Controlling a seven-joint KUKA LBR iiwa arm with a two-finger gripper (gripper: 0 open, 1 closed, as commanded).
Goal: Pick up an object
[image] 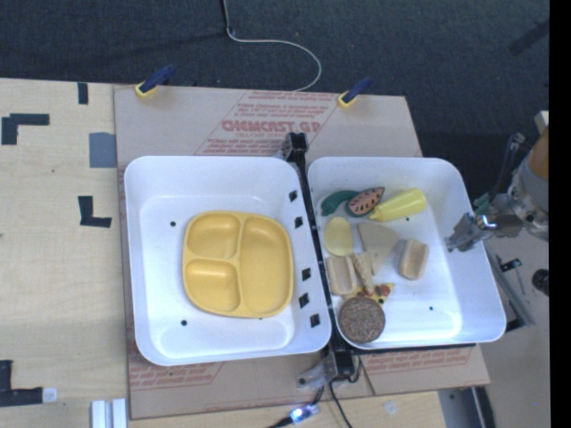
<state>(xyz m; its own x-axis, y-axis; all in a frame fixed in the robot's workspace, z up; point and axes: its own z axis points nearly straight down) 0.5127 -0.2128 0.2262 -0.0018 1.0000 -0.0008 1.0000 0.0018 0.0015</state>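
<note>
Dark carpet lies behind the tabletop (53,239), where two white bins sit side by side. A yellow divided plate (238,264) fills the left bin (152,185); toy food (366,257) clusters in the right bin (446,185). At its right rim sits the hand (468,233); whether it is open or closed I cannot tell.

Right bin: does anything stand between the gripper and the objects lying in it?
Nothing visible does. The gripper sits at the right bin's right rim, and bare white floor lies between it and the nearest piece, the tan block. The other items crowd the bin's left side, beside the divided yellow plate's bin.
</note>
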